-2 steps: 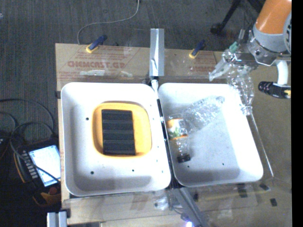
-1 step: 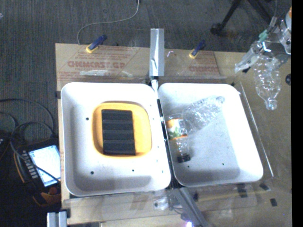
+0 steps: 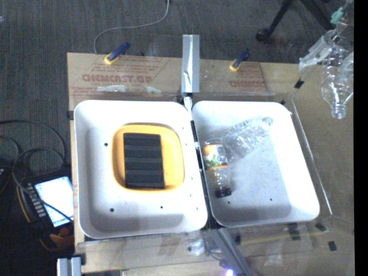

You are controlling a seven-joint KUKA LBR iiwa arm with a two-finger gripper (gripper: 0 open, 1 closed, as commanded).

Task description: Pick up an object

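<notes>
Jaws: mine, I cannot tell their state.
Crumpled clear bottle [image 3: 246, 137]: slick, may squirt free.
Small bottle [image 3: 217, 168]: hugs right bin [image 3: 287, 203] wall, may block closing.

The hand [image 3: 339, 17] sits at the upper right edge.

Two white bins [image 3: 86, 171]: one yellow-and-black sponge [image 3: 148, 157] in the left, two plastic bottles [image 3: 246, 137] in the right.
</notes>
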